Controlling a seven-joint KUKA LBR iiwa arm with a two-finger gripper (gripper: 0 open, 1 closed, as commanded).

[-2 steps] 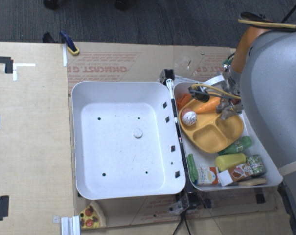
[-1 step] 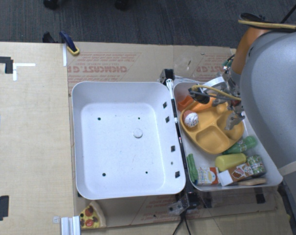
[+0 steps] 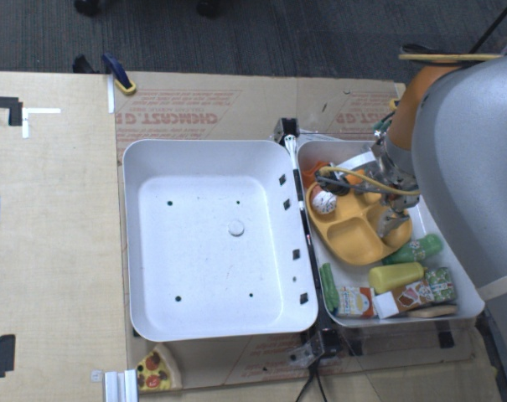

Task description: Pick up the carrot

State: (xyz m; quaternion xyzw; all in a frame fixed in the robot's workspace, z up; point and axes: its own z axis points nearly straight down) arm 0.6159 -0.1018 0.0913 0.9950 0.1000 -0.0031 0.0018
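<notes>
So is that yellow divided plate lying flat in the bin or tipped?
Tipped. The yellow divided plate leans across the right bin, its near edge resting on the packets below.

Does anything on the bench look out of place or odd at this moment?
Yes. A toy pizza slice lies outside both bins, on the cardboard below the left bin. In the right bin everything is crowded together: a yellow divided plate sits tilted among the food packets, under the end effector.

Dark grey carpet (image 3: 261, 23) runs across twelve o'clock, where black chair casters (image 3: 90, 2) stand. A pale wooden bench (image 3: 52, 249) spreads toward nine o'clock, brown cardboard (image 3: 203, 111) lying over it.
</notes>
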